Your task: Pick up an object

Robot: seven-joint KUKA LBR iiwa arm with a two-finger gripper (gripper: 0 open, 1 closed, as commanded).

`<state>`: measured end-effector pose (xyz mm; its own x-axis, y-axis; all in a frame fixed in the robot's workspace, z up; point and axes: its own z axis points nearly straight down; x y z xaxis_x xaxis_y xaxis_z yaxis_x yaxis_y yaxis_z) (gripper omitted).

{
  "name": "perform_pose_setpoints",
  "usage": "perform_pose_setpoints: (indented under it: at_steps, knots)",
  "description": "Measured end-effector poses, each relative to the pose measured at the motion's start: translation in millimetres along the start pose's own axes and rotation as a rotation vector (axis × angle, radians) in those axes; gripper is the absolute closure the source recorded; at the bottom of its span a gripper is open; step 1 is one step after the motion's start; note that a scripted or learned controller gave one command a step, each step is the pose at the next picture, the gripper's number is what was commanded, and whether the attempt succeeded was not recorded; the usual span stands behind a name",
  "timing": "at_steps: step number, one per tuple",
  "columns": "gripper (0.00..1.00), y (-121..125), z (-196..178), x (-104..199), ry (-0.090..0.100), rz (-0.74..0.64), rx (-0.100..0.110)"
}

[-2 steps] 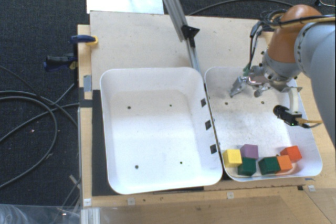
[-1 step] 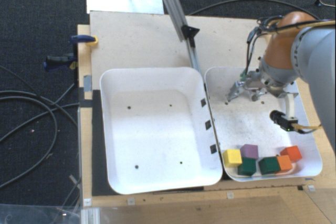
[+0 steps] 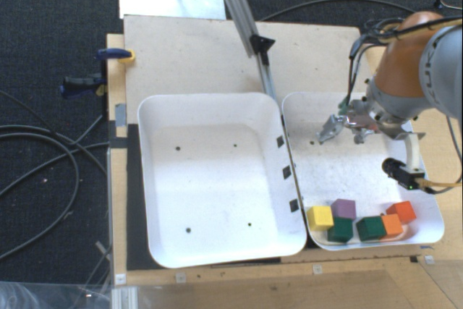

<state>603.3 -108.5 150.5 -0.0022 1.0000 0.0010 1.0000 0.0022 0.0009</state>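
Several small blocks lie clustered at the near edge of the right bin: a yellow one, a purple one, two green ones, an orange one and a red-orange one. My gripper hangs over the far part of that bin, well away from the blocks. Its fingers stand apart, open, with nothing between them.
The left bin sits beside the right one, their rims touching. A slanted metal pole crosses the bench above the bins' far edge. A black cable plug dangles below the wrist. A blue clamp grips the bench's left edge.
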Motion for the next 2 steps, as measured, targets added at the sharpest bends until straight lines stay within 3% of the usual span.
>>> perform_pose_setpoints:
  at_steps: [1,2]
  knots:
    - [0.0,-92.5,62.3,21.2,0.001,0.001,0.006]
    - [0.0,-82.4,21.7,6.2,-0.003,0.001,-0.005]
